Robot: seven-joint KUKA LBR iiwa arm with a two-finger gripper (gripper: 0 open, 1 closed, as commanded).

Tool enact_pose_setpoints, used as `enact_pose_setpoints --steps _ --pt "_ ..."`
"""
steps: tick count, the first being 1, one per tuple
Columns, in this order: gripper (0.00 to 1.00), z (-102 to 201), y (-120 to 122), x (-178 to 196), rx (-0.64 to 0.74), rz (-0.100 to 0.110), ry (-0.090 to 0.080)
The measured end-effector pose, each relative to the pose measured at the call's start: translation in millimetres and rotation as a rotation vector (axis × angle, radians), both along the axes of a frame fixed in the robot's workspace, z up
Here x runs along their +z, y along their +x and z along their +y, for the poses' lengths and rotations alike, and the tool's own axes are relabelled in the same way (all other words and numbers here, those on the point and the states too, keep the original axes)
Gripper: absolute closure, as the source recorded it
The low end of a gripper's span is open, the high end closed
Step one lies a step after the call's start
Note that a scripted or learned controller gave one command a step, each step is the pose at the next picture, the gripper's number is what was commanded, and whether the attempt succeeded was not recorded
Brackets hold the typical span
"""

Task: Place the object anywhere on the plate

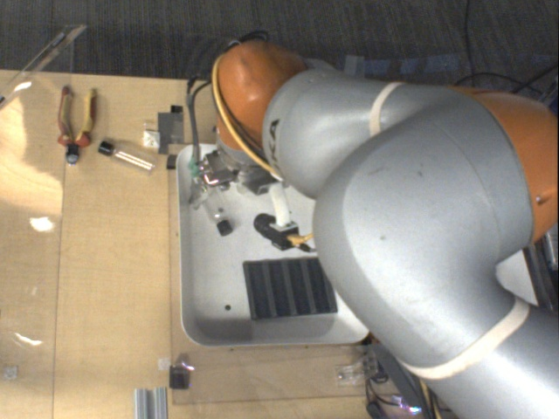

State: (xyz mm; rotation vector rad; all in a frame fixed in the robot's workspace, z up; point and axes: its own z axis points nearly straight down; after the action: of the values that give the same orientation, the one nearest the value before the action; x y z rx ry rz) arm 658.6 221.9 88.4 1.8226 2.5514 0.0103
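My gripper [206, 178] reaches into the far left corner of the left white bin [194, 312], low over the floor by the rim. A small black object [224, 227] lies on the bin floor just in front of the gripper, apart from it. A black ribbed rectangular plate [289, 288] lies flat near the bin's front wall, to the right of that object. The grey and orange arm [410, 199] hides the right part of this bin and all that lies beyond it.
On the wooden bench left of the bin lie red-handled pliers [76, 117] and a small clear tube with a black cap [127, 154]. A metal fitting [169, 129] stands at the bin's far left corner. A tiny dark speck [228, 305] sits on the bin floor.
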Motion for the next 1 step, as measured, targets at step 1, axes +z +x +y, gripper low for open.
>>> enact_pose_setpoints --steps 1 --pt "1.00 1.3 1.8 13.9 0.006 -0.008 0.001"
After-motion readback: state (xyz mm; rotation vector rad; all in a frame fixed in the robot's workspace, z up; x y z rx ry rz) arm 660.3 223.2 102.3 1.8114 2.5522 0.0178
